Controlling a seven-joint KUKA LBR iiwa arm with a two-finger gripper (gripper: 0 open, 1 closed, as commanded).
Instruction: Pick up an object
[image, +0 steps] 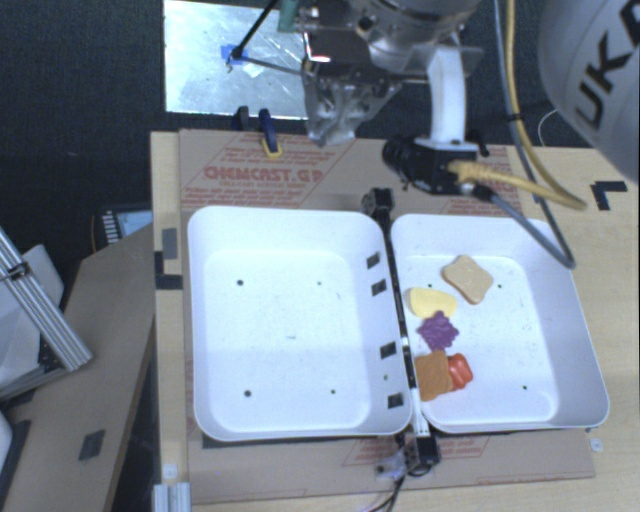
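Observation:
The right bin holds several small items near its left wall: a tan toast-shaped piece, a yellow piece, a purple piece, an orange-brown block and a red piece touching it. My gripper hangs high above the bench's far edge, behind the left bin, well away from all the items. Nothing shows between its fingers.
A cardboard sheet with red lettering lies under both bins. A yellow cable runs over the right bin's far corner. A yellow-and-blue clamp sits at the bench's far edge. An aluminium frame stands at the left.

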